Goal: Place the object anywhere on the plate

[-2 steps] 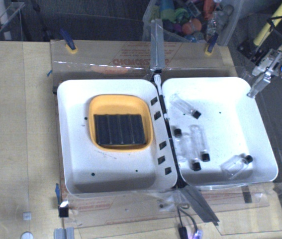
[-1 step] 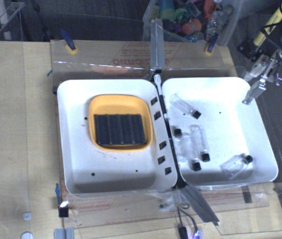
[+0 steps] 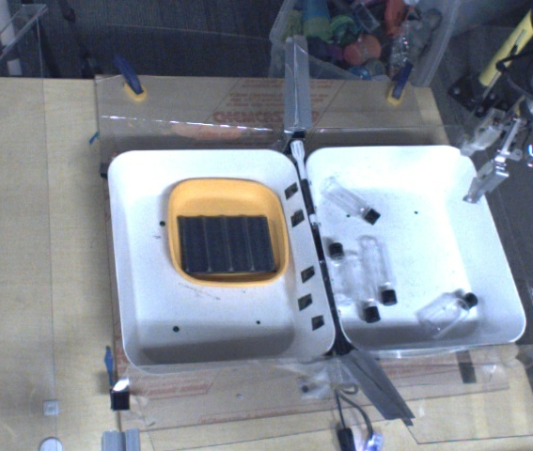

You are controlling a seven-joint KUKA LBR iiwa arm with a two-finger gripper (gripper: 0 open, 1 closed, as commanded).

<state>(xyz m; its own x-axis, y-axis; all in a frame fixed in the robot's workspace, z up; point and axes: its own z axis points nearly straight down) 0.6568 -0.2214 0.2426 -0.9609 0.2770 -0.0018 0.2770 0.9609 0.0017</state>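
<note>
While the arm waits at the right edge, we log the bench as follows.

Gripper: we see the gripper (image 3: pixel 488 172) above the right bin's (image 3: pixel 416 167) upper right rim, outside the bin floor; whether its jaws are open or closed we cannot tell.

Objects: we count several clear plastic bottles with black caps on the right bin's floor — one (image 3: pixel 352 201) near the top left, a cluster (image 3: pixel 368 272) along the left side, one (image 3: pixel 446 310) at the lower right corner.

Plate: we find the yellow plate (image 3: pixel 227 194) in the left bin (image 3: pixel 139 252), bearing a dark ribbed block (image 3: pixel 227 245) across its middle.

Open room: we note bare white floor in the right bin's upper right and centre right; in the left bin, a margin runs all round the plate.

Edges: we see a divider (image 3: pixel 305 242) with black tabs between the bins.

Writing: we make out faint reddish print on the clear sheet (image 3: pixel 247 101) behind the bins, unreadable.
</note>
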